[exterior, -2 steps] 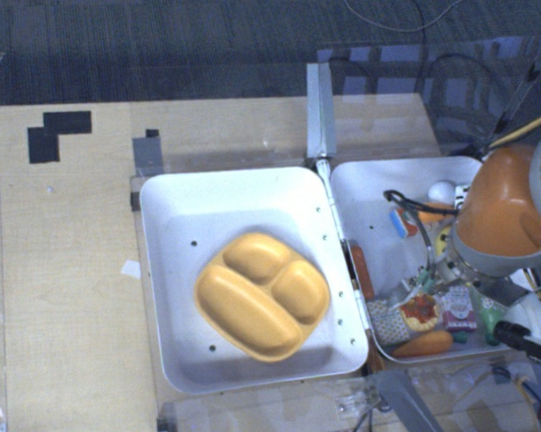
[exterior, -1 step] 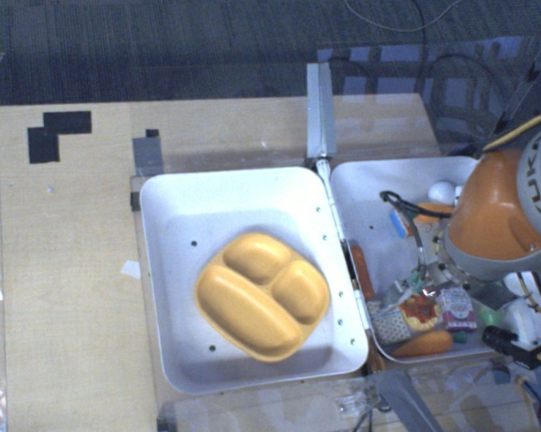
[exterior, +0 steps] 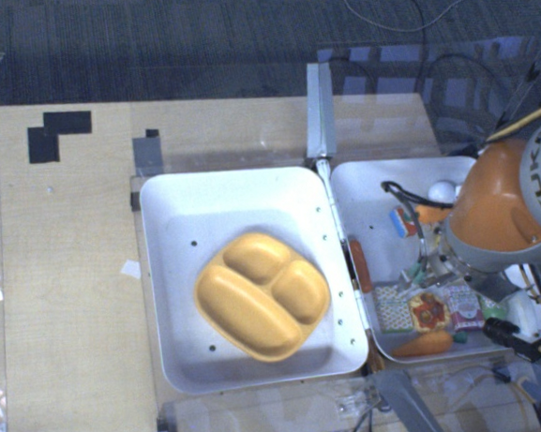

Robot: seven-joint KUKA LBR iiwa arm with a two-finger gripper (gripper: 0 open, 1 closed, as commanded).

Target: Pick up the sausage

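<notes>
The slim reddish-brown sausage (exterior: 358, 264) lies in the right shallow white bin (exterior: 372, 175), just beside its left wall. The long axis of the sausage runs along that wall, from the far side toward the near side of the view. The end effector (exterior: 426, 268) of the grey arm hangs low over the middle of the same bin, so the sausage is near it on the view's left and apart from it. I cannot tell whether the end effector is spread or pressed together.
</notes>
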